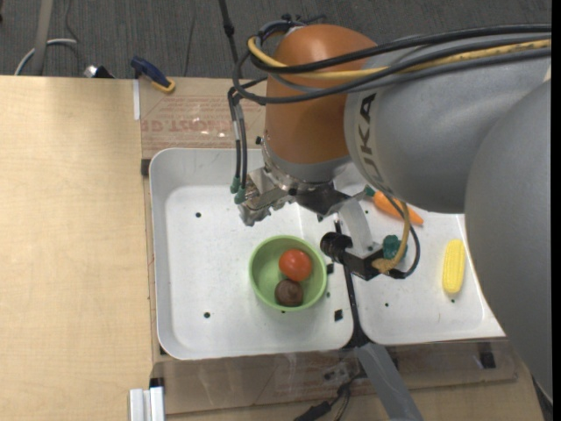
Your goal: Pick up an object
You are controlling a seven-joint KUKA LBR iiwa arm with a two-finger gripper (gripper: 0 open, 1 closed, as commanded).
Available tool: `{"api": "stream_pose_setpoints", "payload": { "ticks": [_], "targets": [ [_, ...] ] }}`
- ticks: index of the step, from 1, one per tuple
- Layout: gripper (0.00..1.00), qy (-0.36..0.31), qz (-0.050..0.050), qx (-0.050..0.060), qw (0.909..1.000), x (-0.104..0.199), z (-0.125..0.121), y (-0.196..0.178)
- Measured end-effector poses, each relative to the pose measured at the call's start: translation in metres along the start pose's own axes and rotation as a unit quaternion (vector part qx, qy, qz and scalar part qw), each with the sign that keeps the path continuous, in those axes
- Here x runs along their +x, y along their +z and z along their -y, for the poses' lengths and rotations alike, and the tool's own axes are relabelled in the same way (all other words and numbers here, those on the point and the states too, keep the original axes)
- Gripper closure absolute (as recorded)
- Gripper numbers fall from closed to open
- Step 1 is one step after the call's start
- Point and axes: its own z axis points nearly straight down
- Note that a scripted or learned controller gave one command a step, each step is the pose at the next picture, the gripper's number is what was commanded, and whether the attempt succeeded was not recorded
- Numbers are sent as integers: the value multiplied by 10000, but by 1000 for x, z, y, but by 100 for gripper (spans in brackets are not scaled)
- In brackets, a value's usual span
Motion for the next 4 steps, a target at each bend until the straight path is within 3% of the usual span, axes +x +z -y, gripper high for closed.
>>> {"api": "stream_pose_setpoints", "payload": {
  "ticks": [1, 2, 3, 4],
  "targets": [
    [100, 905, -6, 32, 9959, -22, 76, 117],
    [100, 1320, 4, 7, 9912, 11, 41, -66],
    [100, 3813, 11, 36, 9245, 42, 31, 26],
    [100, 2566, 7, 21, 9665, -20, 5, 19]
  ]
}}
